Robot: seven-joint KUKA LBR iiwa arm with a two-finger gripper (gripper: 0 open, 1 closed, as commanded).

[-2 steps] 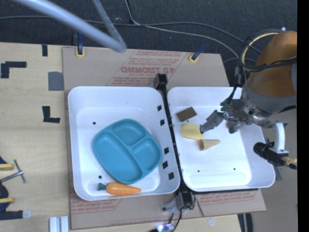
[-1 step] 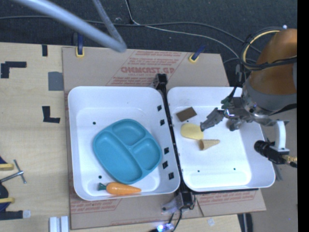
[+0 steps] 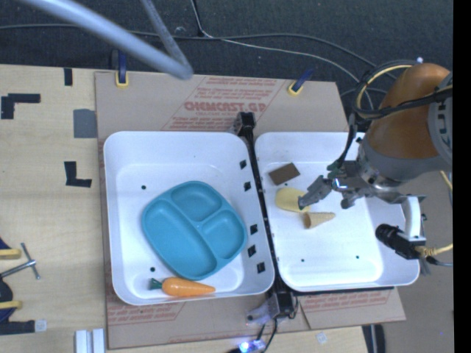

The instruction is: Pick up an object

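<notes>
Orange carrot beside blue tray in left bin, right bin holding brown block, yellow piece, gripper grip unclear

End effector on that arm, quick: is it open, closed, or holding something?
End effector: cannot be told; it sits over the yellow piece in the right bin.

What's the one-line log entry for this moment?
gripper: low in right bin, over yellow piece | brown block, tan cone beside | nothing seen held
</notes>
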